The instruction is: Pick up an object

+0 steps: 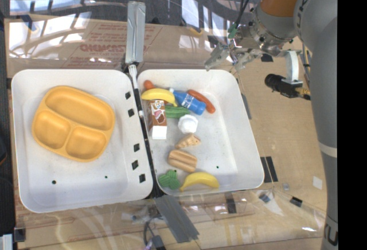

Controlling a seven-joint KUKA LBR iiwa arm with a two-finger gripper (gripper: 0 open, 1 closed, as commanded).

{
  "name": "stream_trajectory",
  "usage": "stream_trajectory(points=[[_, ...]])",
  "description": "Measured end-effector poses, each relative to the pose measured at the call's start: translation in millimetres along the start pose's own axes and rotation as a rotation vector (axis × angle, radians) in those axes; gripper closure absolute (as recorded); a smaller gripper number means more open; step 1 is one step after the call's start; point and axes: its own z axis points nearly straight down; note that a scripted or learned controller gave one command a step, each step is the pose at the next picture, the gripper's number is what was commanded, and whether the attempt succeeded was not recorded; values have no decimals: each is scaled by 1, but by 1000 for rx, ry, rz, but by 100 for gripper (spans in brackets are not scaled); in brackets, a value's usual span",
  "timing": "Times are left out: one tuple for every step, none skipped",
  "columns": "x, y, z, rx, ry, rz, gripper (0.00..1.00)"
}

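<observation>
- The pincer (225,62) was seen released, fingers spread, above the right bin's (248,145) far rim.
- Nothing was held; toy foods, including a banana (157,95), lay below.

Not much to read here tbh. The brown cardboard sheet (103,39) behind the bins has red print on it, but it's upside down and too blurry to make out. The small carton (158,113) has a label, unreadable too.

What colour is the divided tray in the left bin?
Yellow-orange: the divided tray shows plainly in the camera view, lying in the white left bin.
</observation>
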Motion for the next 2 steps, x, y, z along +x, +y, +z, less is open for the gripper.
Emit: stream_trajectory(points=[[0,0,0,0,0,0,0],[-2,-49,90,5,1,41,0]])
